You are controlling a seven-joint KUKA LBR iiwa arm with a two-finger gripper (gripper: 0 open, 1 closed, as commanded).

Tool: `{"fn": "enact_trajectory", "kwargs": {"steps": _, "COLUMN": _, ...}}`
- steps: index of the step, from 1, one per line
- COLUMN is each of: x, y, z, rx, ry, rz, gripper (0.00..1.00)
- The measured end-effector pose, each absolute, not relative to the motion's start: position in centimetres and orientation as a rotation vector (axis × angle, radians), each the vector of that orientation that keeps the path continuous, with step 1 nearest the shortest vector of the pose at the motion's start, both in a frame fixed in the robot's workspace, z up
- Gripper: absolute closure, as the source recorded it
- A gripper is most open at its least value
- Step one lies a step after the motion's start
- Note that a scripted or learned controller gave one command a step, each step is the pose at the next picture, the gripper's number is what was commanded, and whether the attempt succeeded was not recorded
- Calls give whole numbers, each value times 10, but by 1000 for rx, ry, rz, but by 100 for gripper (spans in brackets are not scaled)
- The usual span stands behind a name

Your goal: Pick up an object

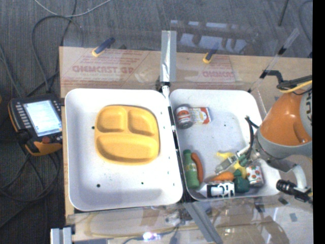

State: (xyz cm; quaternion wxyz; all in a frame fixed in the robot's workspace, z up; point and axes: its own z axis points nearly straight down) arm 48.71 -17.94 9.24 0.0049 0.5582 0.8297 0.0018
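grey carpet surrounds the bench [71, 65] with two white bins. the left bin [81, 187] holds one yellow tray [128, 133]. the right bin [223, 98] holds one can [183, 117], one green bottle [191, 169] and a jumble of small toys [236, 177]. the pincer [242, 159] hangs over that jumble; i cannot tell its spread. best aim for one separate piece, descending straight.

Grey carpet floor [213, 4] strewn with cables [51, 14]; a lit handheld screen [39, 117] lies left of the bench
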Motion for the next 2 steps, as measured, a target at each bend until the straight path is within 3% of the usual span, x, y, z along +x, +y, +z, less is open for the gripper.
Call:
{"fn": "enact_trajectory", "kwargs": {"steps": 1, "x": 488, "y": -179, "z": 102, "rx": 1748, "ry": 2597, "rz": 9, "gripper": 100}}
{"fn": "enact_trajectory", "kwargs": {"steps": 2, "x": 523, "y": -148, "z": 192, "rx": 1729, "ry": 2623, "rz": -2, "gripper": 100}}
